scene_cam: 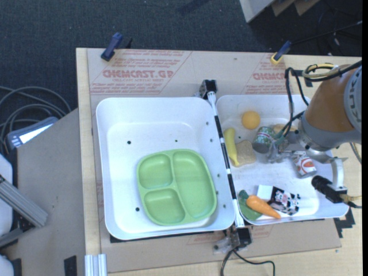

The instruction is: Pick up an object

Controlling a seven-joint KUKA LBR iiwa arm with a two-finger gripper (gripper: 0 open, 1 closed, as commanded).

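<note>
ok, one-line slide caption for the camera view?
KUKA gripper low in the right bin beside a small can; green divided tray in the left bin.

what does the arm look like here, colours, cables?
Rounded arm, orange on top and grey below toward the wrist. Black cables loop off its upper left side. Its tool is a small grey metal piece. A black part sticks out below the wrist.
</note>
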